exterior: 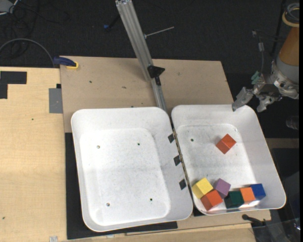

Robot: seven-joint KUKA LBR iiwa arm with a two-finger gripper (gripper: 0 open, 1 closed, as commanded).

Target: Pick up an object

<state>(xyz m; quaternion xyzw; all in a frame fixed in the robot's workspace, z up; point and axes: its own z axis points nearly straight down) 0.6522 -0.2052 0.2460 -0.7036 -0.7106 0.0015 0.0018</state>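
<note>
At right edge, arm (291, 49) cropped, gripper (251, 101) indistinct

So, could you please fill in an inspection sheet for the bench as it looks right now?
Surface: wooden bench bearing two shallow white bins, left bin and right bin, side by side.
Job's things: all in the right bin; a lone red block near its middle, and along the near edge a yellow block, purple block, second red block, green block, orange block and blue block.
Clutter: blue and yellow clamp at the bench's far left corner.
Gripper: gripper above the right bin's far right corner, holding nothing.
Cables: dark loops on the floor, far left.
Surroundings: slanted aluminium rail behind the bins.
</note>
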